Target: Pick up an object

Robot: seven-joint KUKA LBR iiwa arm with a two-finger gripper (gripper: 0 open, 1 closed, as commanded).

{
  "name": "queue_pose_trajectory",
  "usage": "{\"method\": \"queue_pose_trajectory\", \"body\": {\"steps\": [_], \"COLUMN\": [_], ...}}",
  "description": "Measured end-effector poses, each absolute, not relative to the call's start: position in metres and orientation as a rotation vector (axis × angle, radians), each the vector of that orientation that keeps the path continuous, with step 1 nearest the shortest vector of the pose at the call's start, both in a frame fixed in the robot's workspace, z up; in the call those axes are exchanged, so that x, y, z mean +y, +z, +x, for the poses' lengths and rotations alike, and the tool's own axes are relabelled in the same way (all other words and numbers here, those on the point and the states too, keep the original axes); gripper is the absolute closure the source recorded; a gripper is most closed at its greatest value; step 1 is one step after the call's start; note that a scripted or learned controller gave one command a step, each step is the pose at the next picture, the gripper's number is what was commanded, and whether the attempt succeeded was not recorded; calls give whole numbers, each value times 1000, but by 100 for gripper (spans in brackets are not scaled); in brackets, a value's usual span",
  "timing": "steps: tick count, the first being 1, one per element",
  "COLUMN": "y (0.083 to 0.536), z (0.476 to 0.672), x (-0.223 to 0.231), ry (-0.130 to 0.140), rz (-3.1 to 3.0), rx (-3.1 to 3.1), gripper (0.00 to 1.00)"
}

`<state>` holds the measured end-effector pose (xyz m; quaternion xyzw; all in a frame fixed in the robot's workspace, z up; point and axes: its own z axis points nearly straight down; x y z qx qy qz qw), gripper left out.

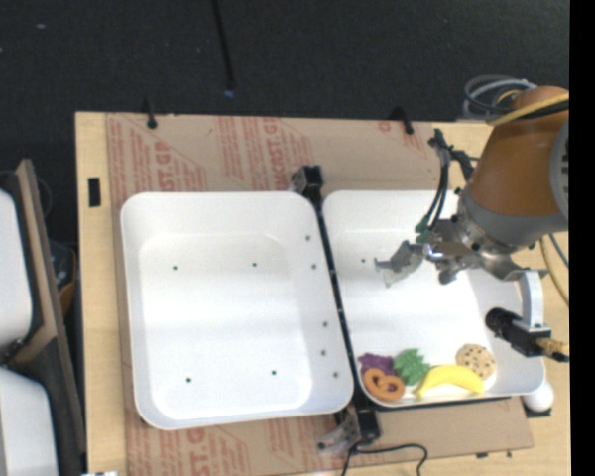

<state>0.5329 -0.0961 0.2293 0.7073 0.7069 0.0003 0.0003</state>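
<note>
The arm enters over the right bin [397,216] from its right edge, its hand [414,261] low near the bin's middle; its grip cannot be told. Along the bin's near edge lie a yellow banana [449,381], long axis parallel to that edge, a round cookie [475,361], green leafy piece [412,365], purple grapes [376,363] and an orange ring [384,386].
</note>
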Motion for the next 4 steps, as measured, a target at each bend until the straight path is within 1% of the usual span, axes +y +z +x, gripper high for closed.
{"method": "queue_pose_trajectory", "body": {"steps": [1, 2, 3, 4], "y": [157, 98, 152, 98], "z": [573, 566, 603, 649], "x": [-164, -185, -147, -165], "ry": [-7, -5, 6, -4], "rz": [2229, 2227, 2215, 2224], "rx": [2219, 2221, 2222, 2223], "gripper": [0, 0, 0, 0]}}
